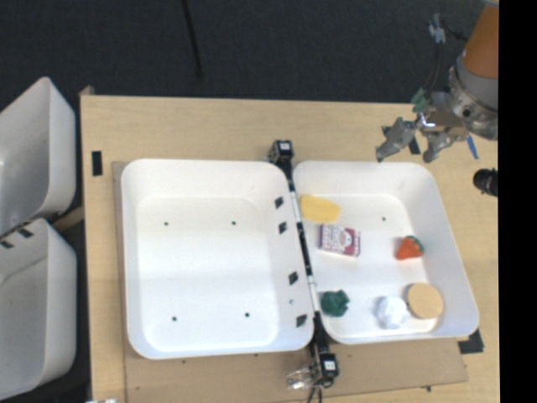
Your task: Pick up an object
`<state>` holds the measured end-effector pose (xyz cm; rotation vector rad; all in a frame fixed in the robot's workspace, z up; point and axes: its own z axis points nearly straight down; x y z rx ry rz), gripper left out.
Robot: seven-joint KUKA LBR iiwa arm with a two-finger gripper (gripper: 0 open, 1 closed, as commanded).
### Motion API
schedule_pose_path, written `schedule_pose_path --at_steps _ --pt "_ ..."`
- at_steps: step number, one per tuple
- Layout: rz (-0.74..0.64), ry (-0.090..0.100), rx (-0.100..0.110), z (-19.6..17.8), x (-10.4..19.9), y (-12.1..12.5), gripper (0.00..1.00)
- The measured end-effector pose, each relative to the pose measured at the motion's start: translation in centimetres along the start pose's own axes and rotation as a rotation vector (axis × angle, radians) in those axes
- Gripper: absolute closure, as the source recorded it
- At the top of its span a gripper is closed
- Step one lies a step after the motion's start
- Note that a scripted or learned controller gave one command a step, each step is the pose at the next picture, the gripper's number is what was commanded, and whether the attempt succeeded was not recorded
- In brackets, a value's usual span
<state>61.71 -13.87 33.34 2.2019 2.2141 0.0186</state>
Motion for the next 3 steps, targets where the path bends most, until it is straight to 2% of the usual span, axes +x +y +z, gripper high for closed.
schedule_pose_path --at_steps 1,2,3 --pt "0.002 0.002 0.018 0.0 -0.2 -0.3 1.00" --pt "0.014 0.003 0.028 3.1 -5.4 -9.7 1.00" --pt "0.012 0.005 0.029 11.4 -9.2 -13.0 1.00"
